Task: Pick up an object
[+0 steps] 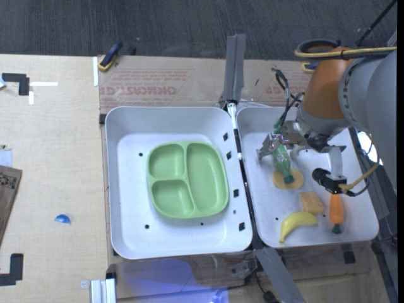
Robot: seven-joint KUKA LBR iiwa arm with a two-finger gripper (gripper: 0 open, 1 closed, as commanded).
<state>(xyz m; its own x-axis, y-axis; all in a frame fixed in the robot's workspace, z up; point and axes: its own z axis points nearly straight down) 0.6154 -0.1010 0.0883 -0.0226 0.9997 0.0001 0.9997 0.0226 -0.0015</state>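
A green bottle (282, 162) lies tilted in the right bin (353, 232), its upper end between the fingers of the gripper (273, 146), which are closed around it; its lower end rests over a flat yellow-orange disc (278, 180). Nearby in the same bin lie a tan, bread-like block (312, 202), a toy banana (297, 223) and a toy carrot (336, 211) close to the right wall. The grey arm (363, 87), with its orange band (320, 90), reaches in from the right. The left bin (120, 182) holds a pale green three-compartment plate (189, 180). Both bins sit on the tabletop (44, 169).
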